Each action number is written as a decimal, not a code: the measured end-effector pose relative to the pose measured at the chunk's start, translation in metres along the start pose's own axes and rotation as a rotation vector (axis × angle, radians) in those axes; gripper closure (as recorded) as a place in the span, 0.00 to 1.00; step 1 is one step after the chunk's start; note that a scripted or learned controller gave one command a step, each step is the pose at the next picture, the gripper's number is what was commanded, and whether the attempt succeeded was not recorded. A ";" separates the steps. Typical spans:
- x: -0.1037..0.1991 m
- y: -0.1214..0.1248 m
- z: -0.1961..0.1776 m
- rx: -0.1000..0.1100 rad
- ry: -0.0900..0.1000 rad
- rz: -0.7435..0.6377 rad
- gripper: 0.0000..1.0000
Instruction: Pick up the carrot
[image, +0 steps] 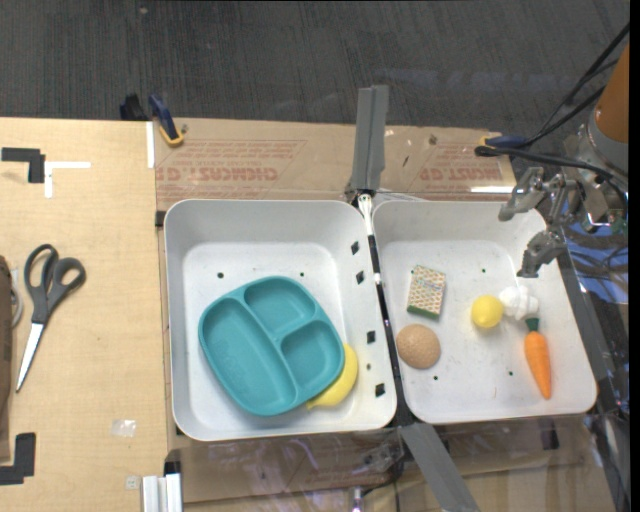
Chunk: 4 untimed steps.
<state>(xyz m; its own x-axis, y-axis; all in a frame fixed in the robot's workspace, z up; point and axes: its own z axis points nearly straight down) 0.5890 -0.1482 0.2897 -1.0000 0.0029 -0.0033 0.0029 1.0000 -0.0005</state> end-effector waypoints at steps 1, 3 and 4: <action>-0.043 -0.018 0.123 -0.001 0.000 -0.224 0.00; -0.021 -0.066 0.179 0.002 -0.007 -0.333 1.00; -0.071 -0.073 0.196 0.001 -0.004 -0.018 1.00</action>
<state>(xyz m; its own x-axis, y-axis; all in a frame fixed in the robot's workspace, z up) 0.6609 -0.2212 0.0944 -0.9999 -0.0150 -0.0074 -0.0150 0.9999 -0.0012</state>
